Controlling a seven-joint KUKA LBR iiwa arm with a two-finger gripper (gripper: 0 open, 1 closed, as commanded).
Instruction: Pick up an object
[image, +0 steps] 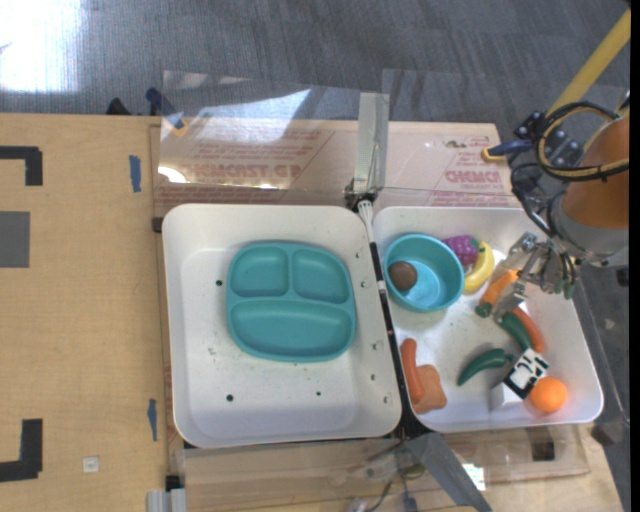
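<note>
A: Status on the end effector?

B: It's over the right bin, near that bin's right edge, about mid-height. Metal fingers point down-left into the bin. Can't tell if they're wide or narrow, too cluttered there. Nothing visibly between them.

A: What's under it?

B: An orange carrot-like piece just left of the fingertips, and a green-and-red pepper-like piece just below. Touching or not, can't tell.

A: Rest of the right bin?

B: Blue bowl at the upper-left corner with a brown round item inside it. Purple grapes and a yellow banana just right of the bowl, along the top edge. Dark green curved vegetable mid-bin, lower. Orange-red sausage-shaped item by the left edge, lower half. Orange ball at the lower-right corner, with a black-and-white block touching it on the upper left.

A: Left bin?

B: Left bin has 1 teal divided plate, 3 compartments, roughly centred, slightly toward the top edge. Both bins sit side by side on the desk, with a clear panel behind them.

A: Arm?

B: Orange band sits above the right bin's upper-right corner, cables looped above it.
</note>
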